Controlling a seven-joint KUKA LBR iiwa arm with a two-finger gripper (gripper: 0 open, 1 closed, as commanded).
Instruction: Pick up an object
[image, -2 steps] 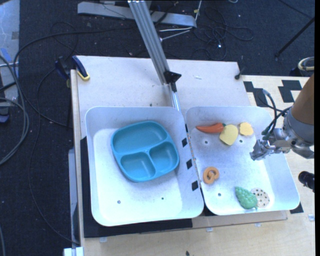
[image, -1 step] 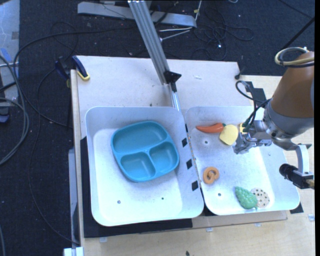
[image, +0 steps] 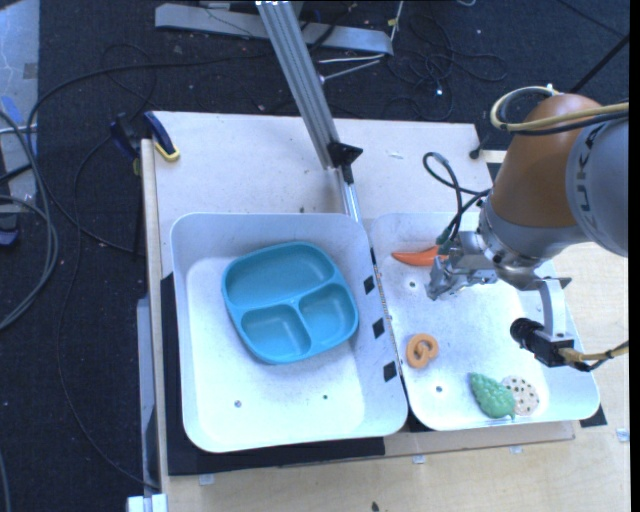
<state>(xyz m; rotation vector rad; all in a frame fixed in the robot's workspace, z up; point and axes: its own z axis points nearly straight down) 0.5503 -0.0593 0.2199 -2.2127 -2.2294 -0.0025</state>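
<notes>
Camera view looks down at a slant on a pale bench (image: 250, 160) that carries two shallow white bins side by side; at the bench's far left corner lies a small dark tool with a yellow tip (image: 160, 140); the left bin (image: 200, 400) holds a blue divided plate (image: 290, 301) with three compartments, lying flat toward the bin's far half and nearer its right wall than its left; a grey metal pole (image: 305, 85) slants down from the top of the view and ends at a black clamp just past the far edge where the two bins meet; along the seam between the bins sit a few small black tabs (image: 380, 325); the right bin (image: 560, 400) carries the loose things; an orange carrot-shaped toy (image: 412, 257) lies near its far edge, its pointed end toward the left bin and its other end running under the gripper; an orange ring-shaped toy (image: 422, 349) sits near the bin's left wall, about midway along it; a green leafy toy (image: 492, 394) lies close to the near edge, touching or just beside a round speckled cookie-like piece (image: 521, 395) on its right; the gripper (image: 445, 280) hangs low over the far part of the right bin, just beside the carrot's thick end, and whether anything sits in its grasp cannot be told from this angle; the grey arm with its orange band (image: 540, 170) reaches in from the right, black cables looping around the wrist.
</notes>
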